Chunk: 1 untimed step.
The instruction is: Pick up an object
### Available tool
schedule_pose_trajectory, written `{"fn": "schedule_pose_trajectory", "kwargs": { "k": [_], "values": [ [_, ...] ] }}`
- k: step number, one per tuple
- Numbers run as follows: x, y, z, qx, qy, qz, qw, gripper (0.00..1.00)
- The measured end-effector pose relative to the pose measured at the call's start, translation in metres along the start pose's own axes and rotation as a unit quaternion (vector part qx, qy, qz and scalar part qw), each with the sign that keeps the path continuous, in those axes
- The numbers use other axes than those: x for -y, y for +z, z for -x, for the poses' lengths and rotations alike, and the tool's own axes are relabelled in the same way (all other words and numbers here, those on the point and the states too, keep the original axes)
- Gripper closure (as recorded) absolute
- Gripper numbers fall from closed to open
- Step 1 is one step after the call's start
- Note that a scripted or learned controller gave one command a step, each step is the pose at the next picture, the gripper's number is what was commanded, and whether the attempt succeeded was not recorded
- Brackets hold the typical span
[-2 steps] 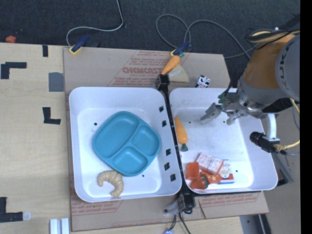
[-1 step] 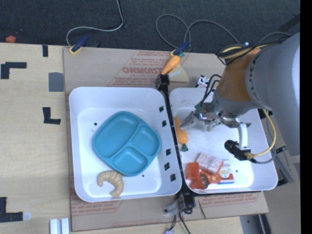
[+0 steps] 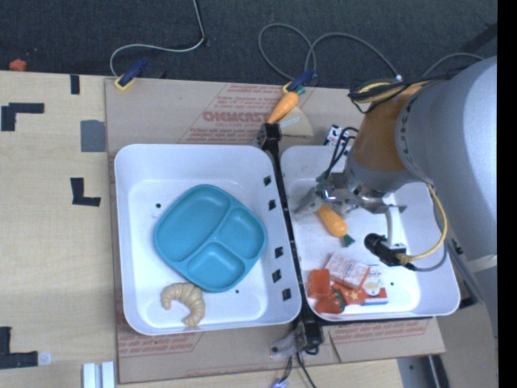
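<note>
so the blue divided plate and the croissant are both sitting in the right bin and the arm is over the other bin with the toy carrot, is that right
Not quite. The camera view shows the blue divided plate and the croissant in the left bin, not the right one. The rest holds: the arm is over the other bin, the right bin, where the toy carrot lies.

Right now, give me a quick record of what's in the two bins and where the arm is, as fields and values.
left bin: blue divided plate, croissant at its lower left
right bin: toy carrot, red and white packets below it
arm: over the right bin
gripper: just above the toy carrot, grip unclear
outside bins: second toy carrot on the cardboard behind them
</note>
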State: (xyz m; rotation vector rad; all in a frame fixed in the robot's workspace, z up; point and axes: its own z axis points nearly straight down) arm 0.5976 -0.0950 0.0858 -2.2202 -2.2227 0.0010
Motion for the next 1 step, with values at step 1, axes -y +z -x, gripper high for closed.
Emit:
{"fn": "schedule_pose_trajectory", "kwargs": {
  "k": [1],
  "values": [
    [-0.0005, -0.0099, 0.0009, 0.002, 0.000, 0.002, 1.0000, 1.00]
  ]
}}
